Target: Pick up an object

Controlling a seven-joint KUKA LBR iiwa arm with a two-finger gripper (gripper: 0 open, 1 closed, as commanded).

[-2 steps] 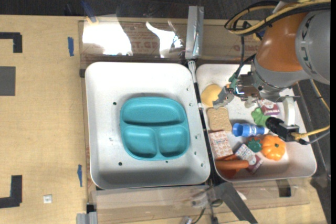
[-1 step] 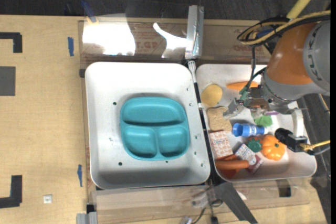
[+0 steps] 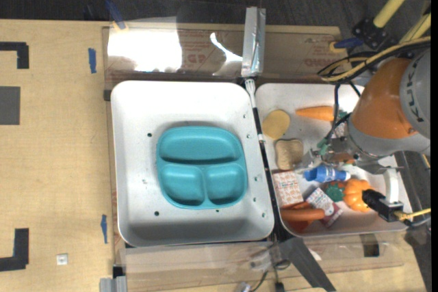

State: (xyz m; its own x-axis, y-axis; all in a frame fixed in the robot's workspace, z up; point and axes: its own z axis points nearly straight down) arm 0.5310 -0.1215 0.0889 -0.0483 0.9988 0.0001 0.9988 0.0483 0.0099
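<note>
Pincer (image 3: 327, 159) low among right-bin clutter (image 3: 309, 195)

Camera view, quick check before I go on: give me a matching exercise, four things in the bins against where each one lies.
Things:
1. teal divided tray
2. carrot
3. round tan disc
4. orange pepper

Places:
A. right bin, far edge, near the arm's orange band
B. right bin, near right corner
C. middle of the left bin
D. right bin, far left corner, just beyond the brown block

Pairs: 1-C, 2-A, 3-D, 4-B
</note>
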